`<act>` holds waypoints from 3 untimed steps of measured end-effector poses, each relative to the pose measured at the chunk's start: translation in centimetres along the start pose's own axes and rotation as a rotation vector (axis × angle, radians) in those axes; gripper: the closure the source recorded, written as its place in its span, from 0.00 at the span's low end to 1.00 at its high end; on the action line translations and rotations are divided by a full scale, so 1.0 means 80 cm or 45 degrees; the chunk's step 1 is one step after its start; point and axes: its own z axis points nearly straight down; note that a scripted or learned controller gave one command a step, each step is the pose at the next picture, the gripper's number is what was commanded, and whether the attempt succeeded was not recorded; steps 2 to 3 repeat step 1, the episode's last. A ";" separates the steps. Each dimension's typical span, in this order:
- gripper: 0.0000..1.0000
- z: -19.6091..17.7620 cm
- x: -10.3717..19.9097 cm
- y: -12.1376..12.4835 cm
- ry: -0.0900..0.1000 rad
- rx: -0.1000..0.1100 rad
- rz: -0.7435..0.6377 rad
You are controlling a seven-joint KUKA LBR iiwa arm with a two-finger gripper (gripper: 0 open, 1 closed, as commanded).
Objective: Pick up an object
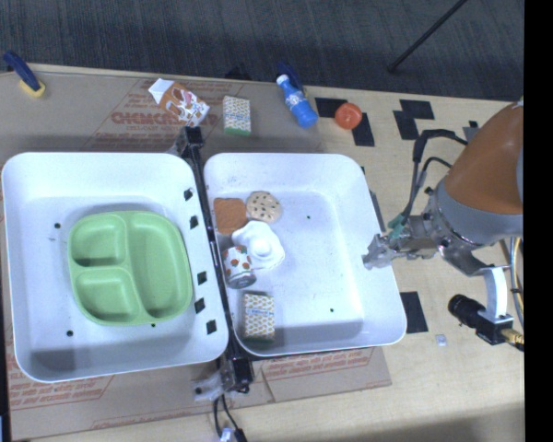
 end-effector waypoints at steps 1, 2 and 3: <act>1.00 -0.008 0.000 0.000 -0.001 -0.002 -0.001; 1.00 -0.008 0.000 0.000 -0.001 -0.002 -0.001; 1.00 -0.008 0.000 0.000 -0.001 -0.002 -0.001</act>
